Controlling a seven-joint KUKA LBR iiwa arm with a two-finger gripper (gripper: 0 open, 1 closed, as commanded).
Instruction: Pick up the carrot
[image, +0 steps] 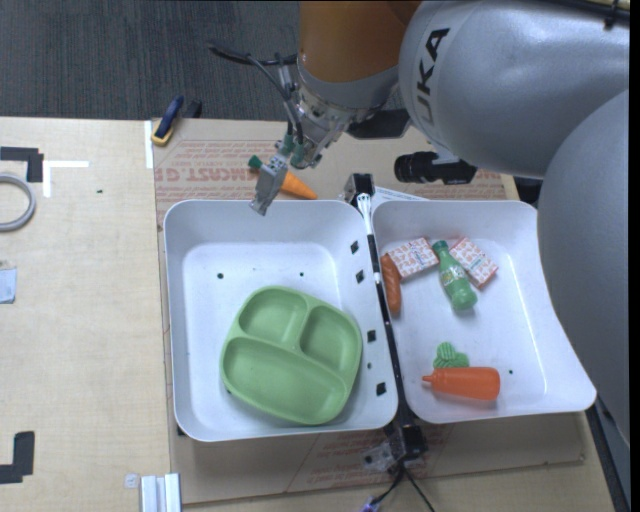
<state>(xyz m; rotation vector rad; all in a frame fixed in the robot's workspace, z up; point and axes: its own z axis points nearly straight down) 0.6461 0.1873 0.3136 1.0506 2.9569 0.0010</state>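
Camera view puts one carrot, orange with a green top, lying flat near the front edge of the right bin, well apart from the end effector. A second small orange cone, maybe another carrot, lies just beside the fingertips on the cardboard behind the left bin; whether it is pinched between them or simply resting beside them I cannot tell, nor whether the fingers are parted or closed. Judged from this, the pick is either at the closing stage on that small piece or not begun on the bin's carrot; the next move calls for a firm closure around an orange body, then a straight lift. The arm reaches in from the right, its orange band above the wrist, tool slanting down and leftward over the worktop beyond the left bin's far rim.
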